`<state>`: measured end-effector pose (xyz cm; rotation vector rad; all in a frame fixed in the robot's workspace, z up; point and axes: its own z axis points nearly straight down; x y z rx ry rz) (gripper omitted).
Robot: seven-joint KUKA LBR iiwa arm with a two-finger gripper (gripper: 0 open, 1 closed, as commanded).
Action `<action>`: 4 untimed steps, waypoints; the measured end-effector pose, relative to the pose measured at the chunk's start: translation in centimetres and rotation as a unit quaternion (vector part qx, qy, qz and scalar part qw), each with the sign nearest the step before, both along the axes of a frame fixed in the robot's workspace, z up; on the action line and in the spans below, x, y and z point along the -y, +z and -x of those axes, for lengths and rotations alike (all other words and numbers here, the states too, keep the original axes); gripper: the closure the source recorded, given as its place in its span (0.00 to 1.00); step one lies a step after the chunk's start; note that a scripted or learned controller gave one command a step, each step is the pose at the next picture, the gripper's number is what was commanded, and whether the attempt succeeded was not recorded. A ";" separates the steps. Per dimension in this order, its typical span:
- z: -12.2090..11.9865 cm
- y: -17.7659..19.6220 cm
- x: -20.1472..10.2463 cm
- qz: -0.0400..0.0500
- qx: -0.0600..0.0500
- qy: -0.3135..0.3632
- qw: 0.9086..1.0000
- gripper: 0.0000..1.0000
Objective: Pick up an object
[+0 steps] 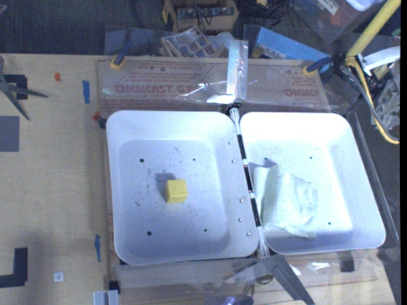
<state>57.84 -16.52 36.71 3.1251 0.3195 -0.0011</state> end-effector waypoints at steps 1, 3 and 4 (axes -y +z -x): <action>-0.1 1.0 -0.3 0.000 -0.001 0.003 1.000 1.00; -0.3 6.8 -1.5 0.000 0.000 0.043 0.999 1.00; -0.5 7.8 -1.7 0.000 0.000 0.045 0.999 1.00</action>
